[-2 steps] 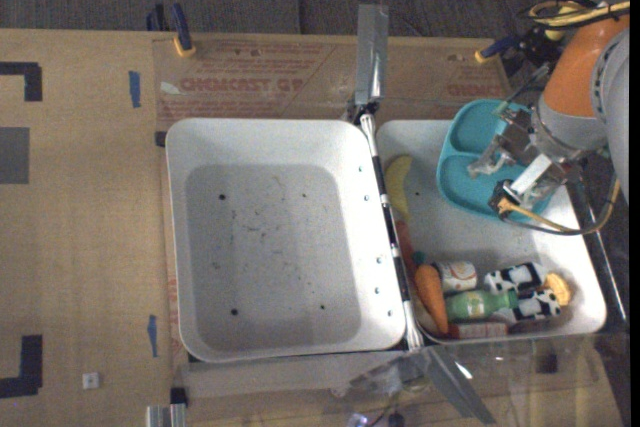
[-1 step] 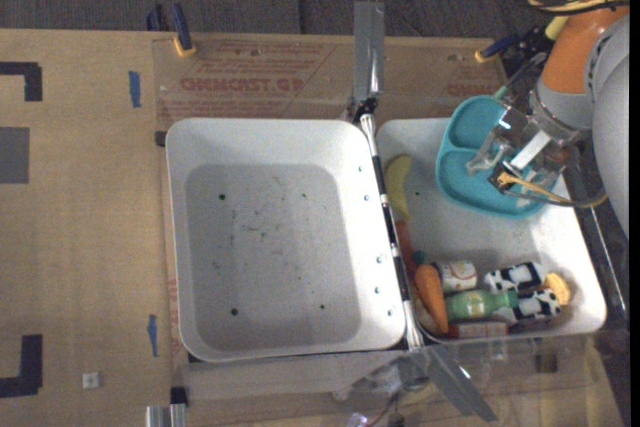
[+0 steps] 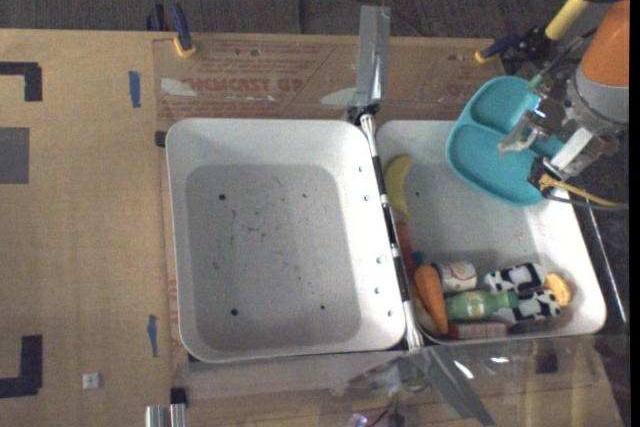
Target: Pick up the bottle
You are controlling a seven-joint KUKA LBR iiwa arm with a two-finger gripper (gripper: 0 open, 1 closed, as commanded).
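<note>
The bottle (image 3: pixel 482 304) is green with a white cap end and lies on its side near the front wall of the right bin (image 3: pixel 560 235), among other small items. My gripper (image 3: pixel 527 133) is at the bin's far right corner, well away from the bottle and above it. Its fingers pinch a teal divided plate (image 3: pixel 497 150), which hangs tilted over the bin's back edge.
Beside the bottle lie a carrot (image 3: pixel 430 298), a small white jar (image 3: pixel 458 273) and a black-and-white cow toy (image 3: pixel 527 283). A yellow-green banana (image 3: pixel 398 183) rests along the bin's left wall. The left bin (image 3: pixel 190 215) stands alongside. Yellow cable loops trail near the wrist.
</note>
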